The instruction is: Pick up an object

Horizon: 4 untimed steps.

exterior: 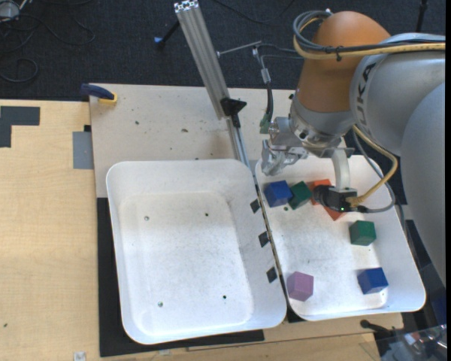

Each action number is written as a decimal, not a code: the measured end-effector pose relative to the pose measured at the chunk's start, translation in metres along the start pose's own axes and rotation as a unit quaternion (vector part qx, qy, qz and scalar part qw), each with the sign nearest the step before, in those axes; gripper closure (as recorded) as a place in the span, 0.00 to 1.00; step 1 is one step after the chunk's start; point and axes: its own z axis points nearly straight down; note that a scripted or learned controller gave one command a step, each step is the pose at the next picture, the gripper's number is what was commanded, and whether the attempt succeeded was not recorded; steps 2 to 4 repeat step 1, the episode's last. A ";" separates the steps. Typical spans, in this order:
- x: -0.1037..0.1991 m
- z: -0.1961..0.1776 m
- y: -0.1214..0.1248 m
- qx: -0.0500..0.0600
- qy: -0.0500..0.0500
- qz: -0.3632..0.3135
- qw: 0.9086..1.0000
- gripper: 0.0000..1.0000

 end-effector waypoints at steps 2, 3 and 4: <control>0.050 -0.005 0.002 0.000 0.000 0.001 1.000 1.00; 0.050 -0.005 0.002 0.000 0.000 0.001 1.000 1.00; 0.050 -0.005 0.002 0.000 0.000 0.001 1.000 1.00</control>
